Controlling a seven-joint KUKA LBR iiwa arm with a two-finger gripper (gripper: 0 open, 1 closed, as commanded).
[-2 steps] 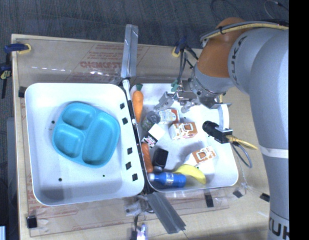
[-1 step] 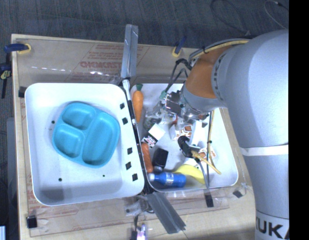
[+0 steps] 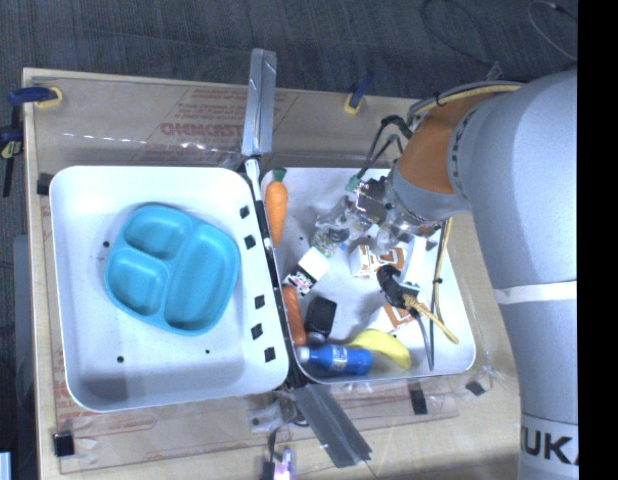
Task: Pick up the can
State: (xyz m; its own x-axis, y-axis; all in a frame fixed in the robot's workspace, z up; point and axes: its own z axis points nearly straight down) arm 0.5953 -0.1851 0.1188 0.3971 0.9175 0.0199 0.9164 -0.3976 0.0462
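Looking into the right bin [image 3: 459,353], you find the blue can [image 3: 334,359] lying on its side at the near wall, touching a banana [image 3: 382,348]. Your tool [image 3: 341,230] hangs farther back over the clutter; its grip can't be judged.

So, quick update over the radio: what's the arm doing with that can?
Gripper down in right bin, nothing seen held. Blue can lying at near wall, untouched. Banana against it, black block beside.
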